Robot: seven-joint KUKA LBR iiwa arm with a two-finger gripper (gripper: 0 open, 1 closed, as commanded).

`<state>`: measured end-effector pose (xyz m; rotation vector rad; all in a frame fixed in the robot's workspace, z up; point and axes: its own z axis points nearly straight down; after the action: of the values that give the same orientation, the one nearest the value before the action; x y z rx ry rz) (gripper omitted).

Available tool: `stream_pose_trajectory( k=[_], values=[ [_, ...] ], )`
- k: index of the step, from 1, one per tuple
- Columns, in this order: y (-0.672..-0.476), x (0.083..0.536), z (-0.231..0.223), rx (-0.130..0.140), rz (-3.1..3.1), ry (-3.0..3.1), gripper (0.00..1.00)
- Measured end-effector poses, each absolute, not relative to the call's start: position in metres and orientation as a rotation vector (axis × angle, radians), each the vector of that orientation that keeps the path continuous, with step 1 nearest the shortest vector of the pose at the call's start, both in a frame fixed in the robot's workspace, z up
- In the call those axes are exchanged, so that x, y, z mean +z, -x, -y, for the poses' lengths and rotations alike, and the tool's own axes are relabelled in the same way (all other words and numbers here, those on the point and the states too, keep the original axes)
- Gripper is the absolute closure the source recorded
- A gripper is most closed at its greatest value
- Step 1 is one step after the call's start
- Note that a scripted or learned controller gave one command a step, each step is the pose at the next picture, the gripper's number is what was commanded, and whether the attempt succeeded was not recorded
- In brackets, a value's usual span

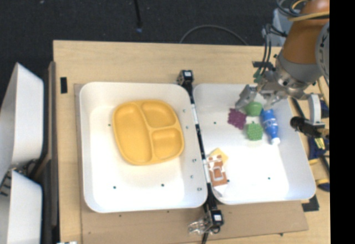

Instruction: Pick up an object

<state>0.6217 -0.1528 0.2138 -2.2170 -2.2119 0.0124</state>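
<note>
The grey arm with its broad orange band (304, 35) reaches in from the right side of the camera view, over the far right corner of the counter, and slants down and to the left toward its wrist. Below the band the grey metal wrist narrows into the two-finger pincer (256, 95), which hangs low at the far edge of the right-hand bin. One pale grey finger (244, 96) juts out to the left and downward.
</note>
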Motion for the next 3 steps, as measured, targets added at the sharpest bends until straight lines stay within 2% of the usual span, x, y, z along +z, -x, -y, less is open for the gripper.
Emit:
stream_pose_trajectory(
  k=[1, 2, 3],
  values=[
    [-0.624, 0.223, 0.153, -0.001, 2.224, 2.221, 0.00],
    [-0.626, 0.166, 0.163, 0.006, 2.219, 2.223, 0.00],
    [-0.618, 0.113, 0.172, 0.005, 2.219, 2.224, 0.00]
  ],
)
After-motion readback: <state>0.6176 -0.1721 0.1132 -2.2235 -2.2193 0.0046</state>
